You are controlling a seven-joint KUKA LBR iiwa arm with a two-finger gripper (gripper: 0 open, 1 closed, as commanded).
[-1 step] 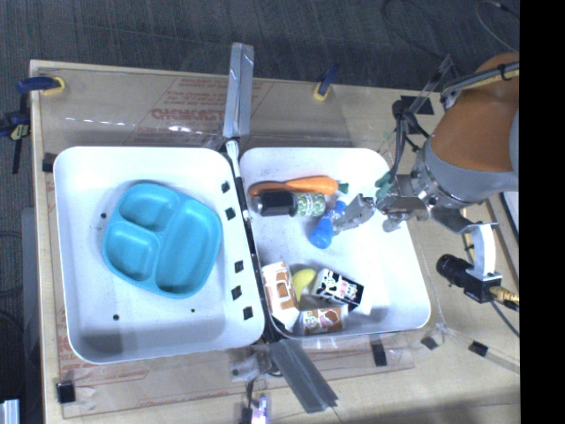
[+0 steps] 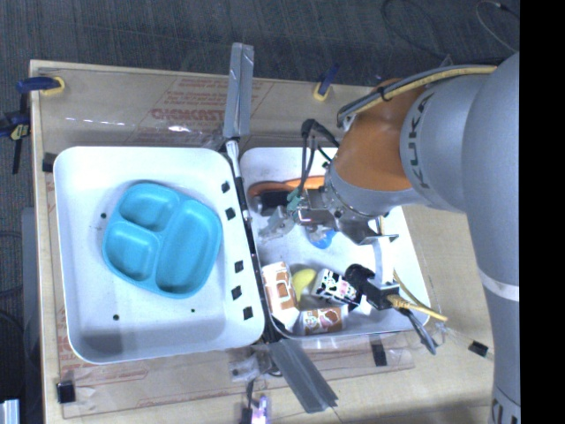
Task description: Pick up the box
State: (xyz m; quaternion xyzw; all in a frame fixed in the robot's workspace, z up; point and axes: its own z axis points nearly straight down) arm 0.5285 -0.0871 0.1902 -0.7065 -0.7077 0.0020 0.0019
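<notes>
Gripper (image 2: 284, 221) sits low in the right bin (image 2: 408, 237), near its upper-left part; can't tell its open/closed state from this angle. Box (image 2: 279, 292) lies against that bin's left wall near the front corner, apart from the gripper, beside a yellow fruit (image 2: 303, 281). Blue tray (image 2: 163, 238) in left bin (image 2: 79, 237).

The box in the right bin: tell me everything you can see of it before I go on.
The box is a small carton, white with orange-brown print, seemingly cardboard. It lies along the left wall of the right bin, near the front corner, looking intact. A yellow ball sits against its right side and a brown packet lies by its lower end. The gripper is above it in the view, apart from it.
</notes>
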